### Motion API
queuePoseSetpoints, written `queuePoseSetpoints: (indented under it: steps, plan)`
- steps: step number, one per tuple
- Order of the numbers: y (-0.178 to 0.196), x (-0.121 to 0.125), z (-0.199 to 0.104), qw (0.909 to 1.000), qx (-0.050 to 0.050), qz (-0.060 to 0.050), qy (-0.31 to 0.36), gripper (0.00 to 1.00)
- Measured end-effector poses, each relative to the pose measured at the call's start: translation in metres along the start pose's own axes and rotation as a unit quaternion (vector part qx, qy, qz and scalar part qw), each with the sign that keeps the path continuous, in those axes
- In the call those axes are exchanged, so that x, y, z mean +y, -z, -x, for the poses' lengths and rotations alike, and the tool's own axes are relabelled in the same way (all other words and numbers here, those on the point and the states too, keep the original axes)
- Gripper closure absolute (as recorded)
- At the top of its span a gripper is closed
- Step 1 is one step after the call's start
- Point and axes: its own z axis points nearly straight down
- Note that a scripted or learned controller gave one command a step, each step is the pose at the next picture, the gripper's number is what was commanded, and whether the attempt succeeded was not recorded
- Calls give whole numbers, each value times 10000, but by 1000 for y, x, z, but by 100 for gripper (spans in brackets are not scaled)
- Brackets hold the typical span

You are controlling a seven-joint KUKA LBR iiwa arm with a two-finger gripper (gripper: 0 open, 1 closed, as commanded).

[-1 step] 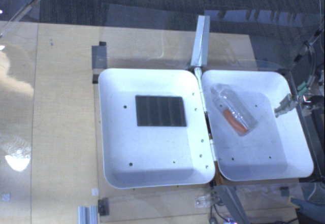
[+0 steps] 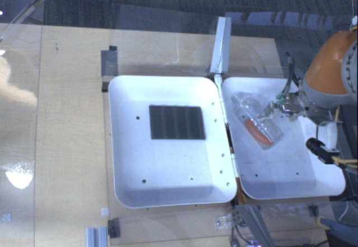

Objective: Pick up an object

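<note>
No readable brand, label or writing anywhere.

Pale wooden tabletop [image 2: 67, 145], largest, spanning the view, under a sheen of glare on the left. On it, two shallow white bins side by side, touching along their inner edges. Left bin [image 2: 128, 184], the bigger in view, with a dark ribbed rectangular panel [image 2: 177, 122] in the middle of its floor and a few small dark holes around it. Right bin [image 2: 291, 178], partly covered at its right side by the arm. Upright grey divider post [image 2: 220, 44] rising at the back where the two bins meet. Small dark bracket [image 2: 111, 63] at the back left corner of the left bin, another at the front left.

Grey arm with orange band [image 2: 334, 64] entering from the right, over the right bin's back right part. Black cable clip or connector [image 2: 319, 149] hanging just below the wrist, above the bin's right side.

Tool [image 2: 285, 105] low over the right bin, just beside a clear plastic object [image 2: 254, 117] lying tilted on the bin floor, with a reddish-orange piece [image 2: 257, 133] inside or under its lower end. Cannot tell how wide the tool stands, nor whether it has hold of the clear object; contact at the object's right end unclear.
</note>
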Motion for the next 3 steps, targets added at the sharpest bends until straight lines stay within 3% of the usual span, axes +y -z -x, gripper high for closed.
queuePoseSetpoints:
  steps: [1,3]
  plan:
    - [-5,13,-28,9987,-26,97,498,0]
    - [-5,15,-33,9928,-60,134,1188,0]
